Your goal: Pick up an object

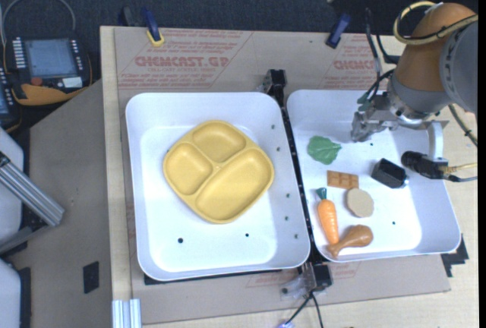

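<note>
My gripper (367,127) hangs over the upper part of the right bin (433,239), just right of and above a green leaf (324,149). Nothing shows held in it. Below the leaf lie a brown cracker (342,180), a round beige biscuit (360,203), an orange carrot (327,219) and a tan drumstick (351,238). A small black block (388,172) rests on the bin floor, below and to the right of the gripper.
The left bin (152,167) bears a yellow compartment plate (219,170) at its middle. A black divider runs between the two bins. Cardboard lies under both bins, with clamps at its far edge.
</note>
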